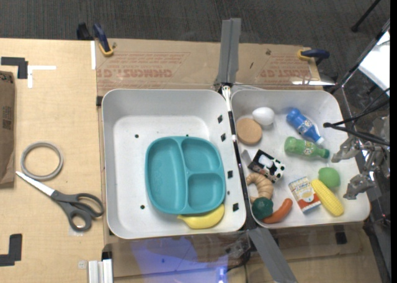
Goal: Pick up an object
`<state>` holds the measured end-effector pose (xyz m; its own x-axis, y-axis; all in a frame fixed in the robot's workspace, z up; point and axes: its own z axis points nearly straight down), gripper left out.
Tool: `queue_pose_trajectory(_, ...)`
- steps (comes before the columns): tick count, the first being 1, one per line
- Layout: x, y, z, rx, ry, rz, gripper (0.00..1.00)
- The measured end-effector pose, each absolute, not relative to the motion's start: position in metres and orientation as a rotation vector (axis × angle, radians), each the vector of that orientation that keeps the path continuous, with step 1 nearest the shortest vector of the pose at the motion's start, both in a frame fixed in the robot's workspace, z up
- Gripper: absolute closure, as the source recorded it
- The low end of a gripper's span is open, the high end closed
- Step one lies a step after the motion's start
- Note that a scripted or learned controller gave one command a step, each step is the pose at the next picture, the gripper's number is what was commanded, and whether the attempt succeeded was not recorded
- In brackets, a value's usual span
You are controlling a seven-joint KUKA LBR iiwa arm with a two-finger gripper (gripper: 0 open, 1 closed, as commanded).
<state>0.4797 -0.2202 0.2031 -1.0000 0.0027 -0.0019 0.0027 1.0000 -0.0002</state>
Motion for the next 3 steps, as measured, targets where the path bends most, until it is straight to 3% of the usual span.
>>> queue_pose_trajectory(1,0.496,-0.204,0.093,-0.159,3.135,-0.002,0.00)
queue_pose_trajectory(3,0.553,-0.107,0.093,-0.310,3.121,-0.001,0.00)
